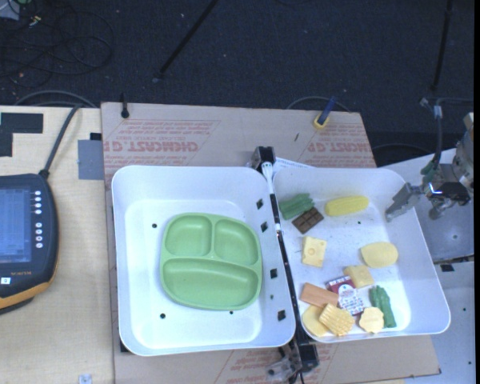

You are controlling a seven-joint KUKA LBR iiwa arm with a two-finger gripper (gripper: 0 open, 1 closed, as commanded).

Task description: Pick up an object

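Sitting side by side on the cardboard-covered bench (184,134) are two shallow white bins. Filling much of the left bin (136,190) is a green divided plate (211,261) with three compartments, lying flat near the middle, with bare white floor all round it.

Toy food is scattered over the right bin (420,246). Toward the far side lie a yellow corn cob (346,206), a green vegetable piece (294,206) and, touching it, a brown chocolate piece (307,220). Mid-bin are a yellow cheese block (314,251) and a pale yellow round piece (379,254). Crowded at the near edge are an orange slab (318,295), a red-and-white packet (346,295), a ridged yellow chip (336,319), a dark green pod (382,306) and a small yellow piece (371,320). The far right corner and right side of this bin's floor are open.

At the right bin's far right rim hangs the gripper (408,200), its grey fingers (399,202) just above the wall, with nothing between them; whether they are apart or together I cannot tell.

A teach pendant (12,242) rests left of the bins.
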